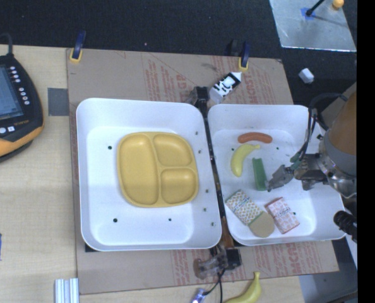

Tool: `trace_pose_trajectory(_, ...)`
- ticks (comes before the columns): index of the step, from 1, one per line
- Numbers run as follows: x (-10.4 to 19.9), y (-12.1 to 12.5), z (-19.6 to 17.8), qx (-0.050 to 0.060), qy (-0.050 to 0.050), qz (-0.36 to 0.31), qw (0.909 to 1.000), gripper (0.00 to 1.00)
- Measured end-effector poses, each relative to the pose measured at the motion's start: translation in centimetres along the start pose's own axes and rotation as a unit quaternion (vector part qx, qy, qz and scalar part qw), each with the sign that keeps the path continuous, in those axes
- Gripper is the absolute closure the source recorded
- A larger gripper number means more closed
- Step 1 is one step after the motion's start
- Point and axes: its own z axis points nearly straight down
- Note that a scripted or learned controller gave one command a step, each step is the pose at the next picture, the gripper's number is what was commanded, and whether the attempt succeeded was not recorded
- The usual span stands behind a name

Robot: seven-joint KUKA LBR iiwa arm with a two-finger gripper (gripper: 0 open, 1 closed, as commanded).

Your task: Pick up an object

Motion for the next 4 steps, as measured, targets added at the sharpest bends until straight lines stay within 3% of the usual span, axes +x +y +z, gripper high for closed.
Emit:
trace_pose_trajectory(1,-0.7,5.7,10.2,0.001,-0.001,-0.001,1.0000,0.00)
trace_pose_trajectory(2,-0.8,5.7,9.1,0.002,-0.002,-0.004,1.0000,1.00)
trace_pose_trajectory(3,-0.8,5.7,9.1,0.002,-0.002,-0.003,1.0000,0.00)
trace_pose_trajectory(4,-0.9,5.8,8.1,0.002,-0.003,-0.005,1.0000,1.00)
